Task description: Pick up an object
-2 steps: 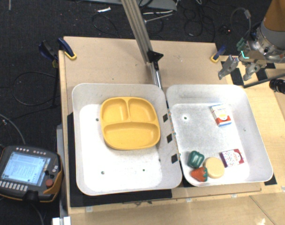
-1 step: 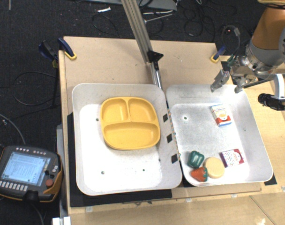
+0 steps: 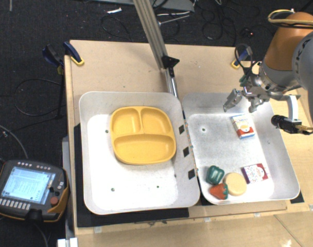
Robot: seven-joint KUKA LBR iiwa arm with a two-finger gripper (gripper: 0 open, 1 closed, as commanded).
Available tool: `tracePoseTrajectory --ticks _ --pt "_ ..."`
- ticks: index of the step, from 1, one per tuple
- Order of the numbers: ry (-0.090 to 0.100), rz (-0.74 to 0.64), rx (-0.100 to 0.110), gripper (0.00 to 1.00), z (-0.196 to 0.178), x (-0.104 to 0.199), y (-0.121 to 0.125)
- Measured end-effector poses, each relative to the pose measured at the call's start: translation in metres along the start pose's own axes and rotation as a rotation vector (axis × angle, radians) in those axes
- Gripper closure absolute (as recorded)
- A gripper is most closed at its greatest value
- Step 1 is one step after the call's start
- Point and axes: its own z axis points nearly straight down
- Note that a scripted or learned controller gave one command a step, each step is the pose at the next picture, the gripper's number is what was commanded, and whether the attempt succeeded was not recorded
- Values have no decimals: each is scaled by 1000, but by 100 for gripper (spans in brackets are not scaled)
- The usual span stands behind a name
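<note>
Camera view, from above at a slant: two shallow white bins side by side on a tan surface. In the left bin, a yellow divided plate, lying flat toward the upper middle. In the right bin, a small white and orange carton near the upper edge, and along the lower edge a green pepper touching a red item, a round beige piece just beside them, and a white and magenta packet to its right. Hand poised over the upper rim of the right bin, fingers spread apart, nothing between them, just above the carton. Left of the surface, a control pendant on the dark floor.
</note>
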Motion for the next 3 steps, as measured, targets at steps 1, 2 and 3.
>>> tracePoseTrajectory --ticks 1,2,3 --pt "-4 -2 -12 0 49 0 2" --pt "-4 -3 -16 100 35 1 3" --pt "-2 -2 -14 100 -29 3 6"
